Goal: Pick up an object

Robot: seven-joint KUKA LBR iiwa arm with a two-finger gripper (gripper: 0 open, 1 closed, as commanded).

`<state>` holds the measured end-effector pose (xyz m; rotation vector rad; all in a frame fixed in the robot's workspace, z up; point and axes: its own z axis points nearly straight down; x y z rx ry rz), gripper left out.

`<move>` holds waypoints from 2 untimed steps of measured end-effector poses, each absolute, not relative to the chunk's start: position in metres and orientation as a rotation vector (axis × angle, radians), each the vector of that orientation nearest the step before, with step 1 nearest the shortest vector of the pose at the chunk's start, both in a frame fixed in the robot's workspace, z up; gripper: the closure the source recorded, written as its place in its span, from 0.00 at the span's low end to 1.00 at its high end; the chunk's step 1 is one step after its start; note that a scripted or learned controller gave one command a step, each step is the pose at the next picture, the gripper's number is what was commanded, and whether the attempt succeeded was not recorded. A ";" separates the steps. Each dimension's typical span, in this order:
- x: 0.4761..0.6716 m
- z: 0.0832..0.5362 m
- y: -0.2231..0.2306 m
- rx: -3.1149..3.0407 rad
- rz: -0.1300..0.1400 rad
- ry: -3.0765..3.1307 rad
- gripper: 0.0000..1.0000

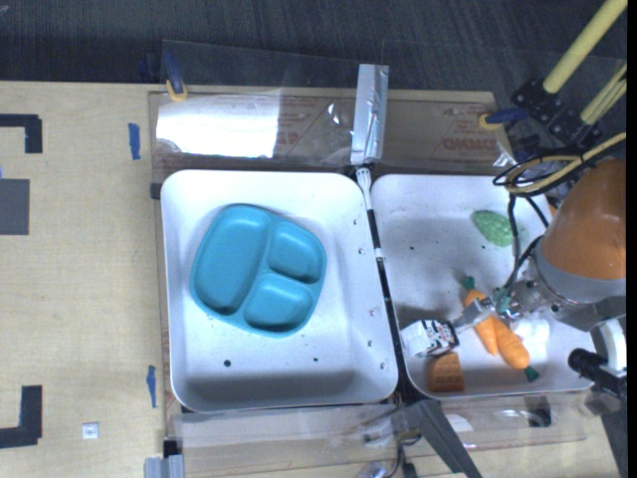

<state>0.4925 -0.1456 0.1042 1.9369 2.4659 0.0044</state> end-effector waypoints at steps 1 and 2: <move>0.492 0.113 -0.146 1.939 0.004 2.463 1.00; 0.530 0.201 -0.099 2.128 0.004 2.307 1.00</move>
